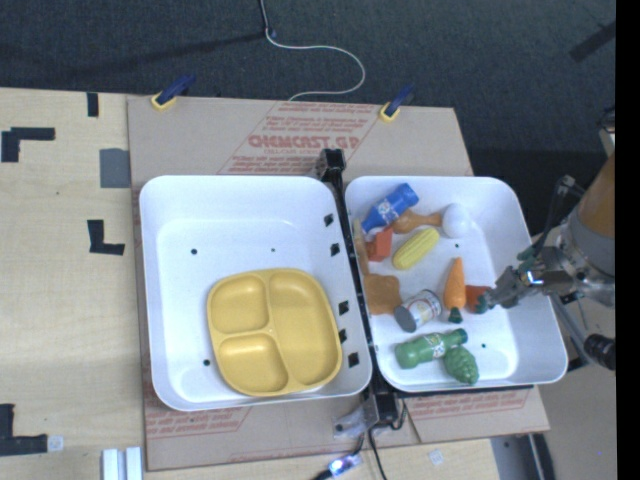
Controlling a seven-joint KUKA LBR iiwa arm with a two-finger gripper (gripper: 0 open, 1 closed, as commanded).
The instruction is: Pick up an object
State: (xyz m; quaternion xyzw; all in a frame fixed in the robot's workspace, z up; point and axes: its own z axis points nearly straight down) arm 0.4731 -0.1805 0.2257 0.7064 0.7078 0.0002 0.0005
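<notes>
My gripper (492, 300) reaches in from the right and hangs low over the right bin (530, 363), near its right side. Its tip is beside a small red object (476, 294) and just right of an orange carrot (455, 282). Other toys in this bin are a blue bottle (389, 208), a yellow corn cob (415, 248), a white ball (456, 219), a brown bread slice (381, 291), a small can (420, 310), a green bottle (430, 347) and a dark green vegetable (462, 367).
The left bin (170, 218) holds a yellow divided plate (273, 329). Both bins rest on a cardboard sheet (300, 138) on the wooden bench. A black clip (330, 162) sits where the bins meet at the back. A white cable (320, 53) trails behind.
</notes>
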